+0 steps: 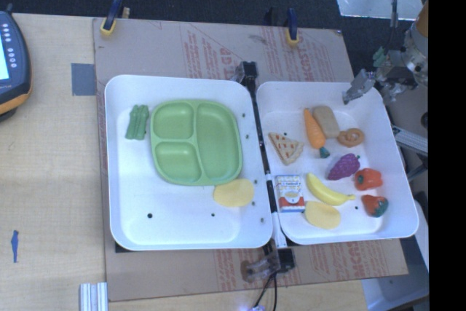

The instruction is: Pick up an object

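The gripper (362,87) hangs unladen, jaws slightly parted, over the right bin's (397,226) far edge; nearest, by that edge, the carrot (314,129) looks light, stiff, slick plastic, best pinched mid-body.

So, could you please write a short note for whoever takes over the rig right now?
Gripper: over the right bin's far right corner, nothing between its fingers; open or shut is unclear.
Right bin: carrot, bread roll, pretzel, sandwich, grapes, banana, two peppers, carton, a yellow chip.
Left bin: green tray, green beans, a second yellow chip.
Done: nothing picked.
Left: descend, grasp one item, lift.
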You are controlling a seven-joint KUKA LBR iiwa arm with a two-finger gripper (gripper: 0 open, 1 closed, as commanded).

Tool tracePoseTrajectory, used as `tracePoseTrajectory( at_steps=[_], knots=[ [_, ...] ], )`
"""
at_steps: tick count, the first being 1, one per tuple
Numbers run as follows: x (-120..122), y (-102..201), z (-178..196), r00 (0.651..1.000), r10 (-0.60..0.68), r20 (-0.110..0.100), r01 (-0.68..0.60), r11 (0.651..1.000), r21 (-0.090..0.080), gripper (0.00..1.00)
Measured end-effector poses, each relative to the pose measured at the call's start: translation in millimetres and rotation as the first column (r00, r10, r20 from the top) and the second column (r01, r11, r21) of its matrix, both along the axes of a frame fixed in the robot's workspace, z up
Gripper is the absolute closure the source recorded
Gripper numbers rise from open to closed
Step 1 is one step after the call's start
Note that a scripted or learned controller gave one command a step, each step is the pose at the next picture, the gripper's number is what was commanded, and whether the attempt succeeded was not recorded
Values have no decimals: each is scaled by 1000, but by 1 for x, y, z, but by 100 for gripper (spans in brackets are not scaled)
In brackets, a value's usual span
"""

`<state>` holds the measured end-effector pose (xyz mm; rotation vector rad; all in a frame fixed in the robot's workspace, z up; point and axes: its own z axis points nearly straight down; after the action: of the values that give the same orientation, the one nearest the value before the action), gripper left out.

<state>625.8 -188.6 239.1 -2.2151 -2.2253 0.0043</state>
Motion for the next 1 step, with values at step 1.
tracePoseTrajectory(
  at_steps=[1],
  knots=[
    [31, 49, -93, 1000, 6, -5, -6, 1000, 2, 0]
  ],
)
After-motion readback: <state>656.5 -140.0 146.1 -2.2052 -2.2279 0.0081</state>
